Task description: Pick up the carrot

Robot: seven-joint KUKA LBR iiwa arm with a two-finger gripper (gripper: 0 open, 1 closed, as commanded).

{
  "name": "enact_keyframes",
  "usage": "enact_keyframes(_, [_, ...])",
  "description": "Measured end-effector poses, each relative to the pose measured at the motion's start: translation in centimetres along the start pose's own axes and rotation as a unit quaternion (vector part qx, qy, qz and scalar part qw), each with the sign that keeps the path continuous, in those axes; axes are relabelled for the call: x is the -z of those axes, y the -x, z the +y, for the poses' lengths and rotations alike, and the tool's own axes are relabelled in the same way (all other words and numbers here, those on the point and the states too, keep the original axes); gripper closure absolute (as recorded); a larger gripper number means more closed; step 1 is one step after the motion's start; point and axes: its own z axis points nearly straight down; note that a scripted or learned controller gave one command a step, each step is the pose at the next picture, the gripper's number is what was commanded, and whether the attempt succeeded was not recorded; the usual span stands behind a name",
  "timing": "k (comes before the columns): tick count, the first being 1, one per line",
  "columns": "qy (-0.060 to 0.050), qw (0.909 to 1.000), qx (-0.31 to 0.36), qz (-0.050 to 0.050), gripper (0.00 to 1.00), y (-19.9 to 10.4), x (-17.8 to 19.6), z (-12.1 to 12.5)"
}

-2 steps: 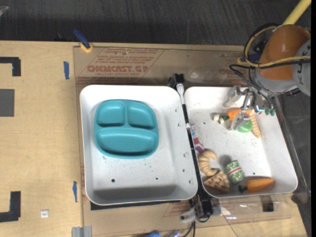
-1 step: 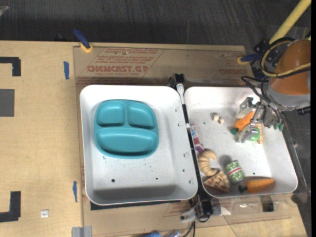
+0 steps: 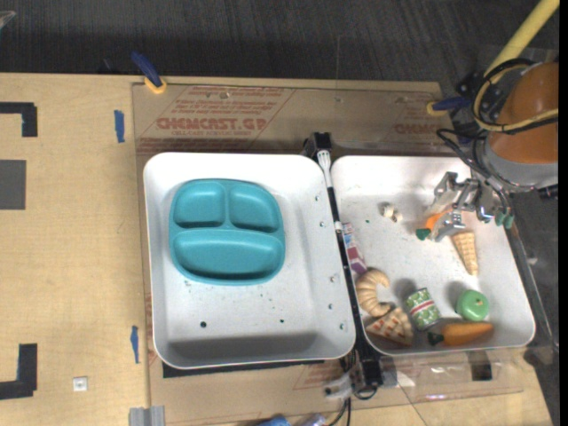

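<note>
Over right bin, fingers lowered, carrot apart

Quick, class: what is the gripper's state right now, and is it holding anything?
Gripper: above the right bin, near an ice cream cone; open or closed cannot be told. The carrot lies apart, near the bin's front edge.

bins: 2 — left, right
teal plate: 1
carrot: 1
can: 1
croissant: 1
cone: 1
</note>
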Motion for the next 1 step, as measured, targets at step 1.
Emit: enact_keyframes(1, [-0.002,0.9996,-0.028,0.002,1.0,1.93,9.55,-2.12])
